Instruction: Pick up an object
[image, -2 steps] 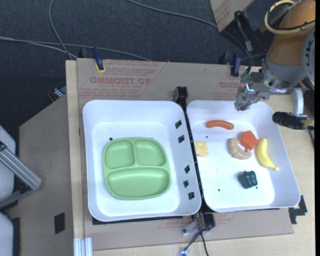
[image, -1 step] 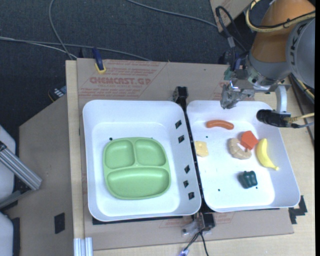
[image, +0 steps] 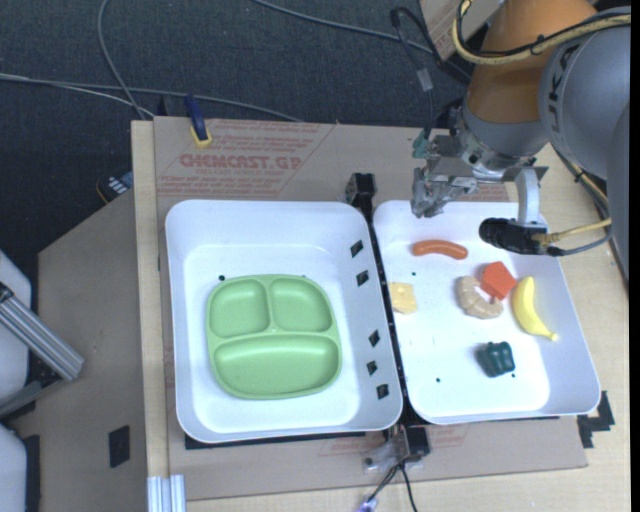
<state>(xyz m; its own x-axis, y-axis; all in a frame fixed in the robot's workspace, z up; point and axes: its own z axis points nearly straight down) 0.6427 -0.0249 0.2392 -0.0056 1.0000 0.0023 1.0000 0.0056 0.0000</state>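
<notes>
Hovering above the right bin's (image: 560, 330) far-left corner, the hand (image: 432, 200) has nothing between its narrowly parted fingers. Just below lies the sausage (image: 440, 249), probably light, smooth and rigid; gripping across its narrow middle looks safest.

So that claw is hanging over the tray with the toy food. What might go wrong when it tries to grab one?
The claw sits near the right bin's far rim, so going down there it may hit the rim. The orange block, beige piece and banana crowd together; reaching for one could shove the others. The sausage is thin and rounded, so it may slip out.
</notes>
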